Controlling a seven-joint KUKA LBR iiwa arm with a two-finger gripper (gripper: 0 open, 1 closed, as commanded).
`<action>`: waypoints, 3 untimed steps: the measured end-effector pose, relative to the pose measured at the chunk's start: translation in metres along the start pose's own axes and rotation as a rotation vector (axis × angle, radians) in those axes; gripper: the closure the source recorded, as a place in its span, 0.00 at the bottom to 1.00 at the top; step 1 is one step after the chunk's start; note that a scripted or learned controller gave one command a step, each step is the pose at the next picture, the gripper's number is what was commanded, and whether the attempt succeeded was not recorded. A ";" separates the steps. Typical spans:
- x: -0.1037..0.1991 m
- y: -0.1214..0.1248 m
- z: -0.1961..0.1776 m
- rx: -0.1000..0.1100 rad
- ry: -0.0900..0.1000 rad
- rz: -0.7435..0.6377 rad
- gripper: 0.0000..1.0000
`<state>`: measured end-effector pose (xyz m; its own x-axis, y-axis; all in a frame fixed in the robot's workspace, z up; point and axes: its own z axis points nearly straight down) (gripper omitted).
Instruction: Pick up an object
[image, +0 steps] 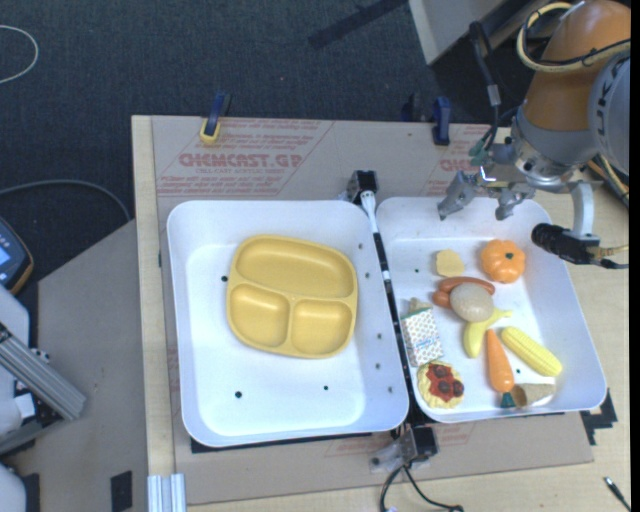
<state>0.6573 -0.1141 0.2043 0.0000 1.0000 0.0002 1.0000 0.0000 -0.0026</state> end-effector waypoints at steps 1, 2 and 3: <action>-0.007 0.001 0.043 0.000 0.000 0.000 0.00; -0.010 0.002 0.105 0.002 0.000 0.000 0.00; -0.009 0.002 0.120 0.001 0.000 -0.001 0.00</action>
